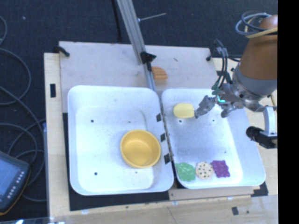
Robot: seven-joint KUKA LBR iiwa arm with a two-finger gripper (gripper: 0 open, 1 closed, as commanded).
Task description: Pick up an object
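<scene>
My gripper (202,110) sits in the upper part of the right bin (243,139), tip just beside the yellow block (183,110); whether it is clenched or released I cannot tell. Nothing shows between it. Along the bin's lower edge: green piece (186,171), cookie (203,170), purple piece (220,168), side by side. Left bin (88,125) holds a yellow bowl (139,148), upright. An orange object (159,73) lies on the bench beyond the bins.
</scene>
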